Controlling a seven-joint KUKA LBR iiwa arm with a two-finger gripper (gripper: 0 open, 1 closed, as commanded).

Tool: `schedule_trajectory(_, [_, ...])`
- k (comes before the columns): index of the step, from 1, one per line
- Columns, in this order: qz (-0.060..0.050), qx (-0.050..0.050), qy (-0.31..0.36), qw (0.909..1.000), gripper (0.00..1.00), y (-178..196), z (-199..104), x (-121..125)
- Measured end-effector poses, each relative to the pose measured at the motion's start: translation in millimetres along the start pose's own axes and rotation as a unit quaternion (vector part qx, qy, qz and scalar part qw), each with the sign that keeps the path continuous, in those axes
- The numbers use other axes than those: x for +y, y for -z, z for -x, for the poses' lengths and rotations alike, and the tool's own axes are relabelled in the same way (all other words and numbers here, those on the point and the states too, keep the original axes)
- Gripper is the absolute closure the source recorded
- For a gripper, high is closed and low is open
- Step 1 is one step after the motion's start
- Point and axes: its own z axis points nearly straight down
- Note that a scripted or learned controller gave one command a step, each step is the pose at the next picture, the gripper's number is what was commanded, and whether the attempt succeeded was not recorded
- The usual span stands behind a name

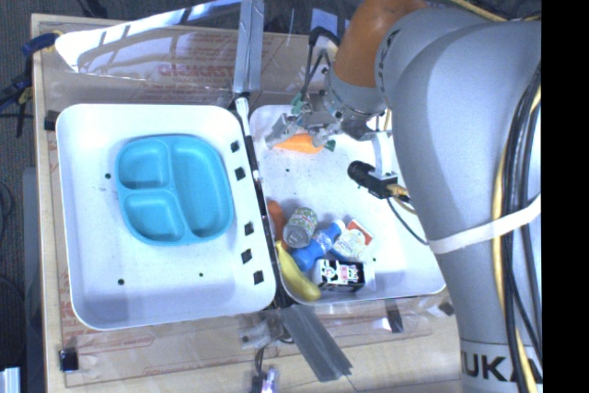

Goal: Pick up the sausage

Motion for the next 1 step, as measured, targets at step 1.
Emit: schedule_trajectory(1, [-0.003,0.001,0.016,0.9999,0.00,-31.0,22.7,-71.5])
